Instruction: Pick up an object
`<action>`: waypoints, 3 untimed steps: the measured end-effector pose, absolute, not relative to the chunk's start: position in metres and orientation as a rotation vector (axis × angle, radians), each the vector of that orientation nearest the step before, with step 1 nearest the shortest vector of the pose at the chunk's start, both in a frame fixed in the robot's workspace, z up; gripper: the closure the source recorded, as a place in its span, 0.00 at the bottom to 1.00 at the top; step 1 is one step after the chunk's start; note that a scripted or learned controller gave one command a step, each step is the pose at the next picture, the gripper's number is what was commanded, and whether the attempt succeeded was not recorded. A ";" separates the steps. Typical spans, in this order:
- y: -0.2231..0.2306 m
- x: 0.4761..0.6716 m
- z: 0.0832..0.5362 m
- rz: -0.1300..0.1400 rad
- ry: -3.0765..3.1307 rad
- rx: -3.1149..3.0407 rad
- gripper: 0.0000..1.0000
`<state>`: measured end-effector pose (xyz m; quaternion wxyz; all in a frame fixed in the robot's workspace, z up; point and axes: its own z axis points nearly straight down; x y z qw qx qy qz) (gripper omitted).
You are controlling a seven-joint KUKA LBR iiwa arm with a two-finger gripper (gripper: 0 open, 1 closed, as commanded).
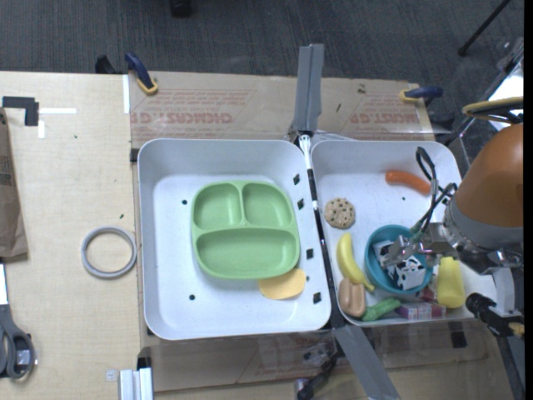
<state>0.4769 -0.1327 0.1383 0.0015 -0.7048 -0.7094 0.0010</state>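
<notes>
Teal bowl (391,258) (probably light, stiff, best pinched at its rim) sat beneath the tool (405,261), whose grip I couldn't tell.

The arm (491,211) came in grey, with a broad, rounded orange band (498,177) wrapping the section above its wrist. Below the band sat a darker grey collar, and past it the gripper (408,261) was a cluster of small metal and black parts with pale patches. Thin black cables (429,186) looped from the wrist housing toward that end.
</notes>
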 end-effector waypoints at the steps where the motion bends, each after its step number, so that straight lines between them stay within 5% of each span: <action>1: -0.145 0.488 0.092 -0.003 -2.244 -2.200 0.00; 2: -0.111 0.478 0.092 0.000 -2.330 -2.106 0.00; 3: -0.177 0.579 0.112 0.001 -2.343 -2.097 0.00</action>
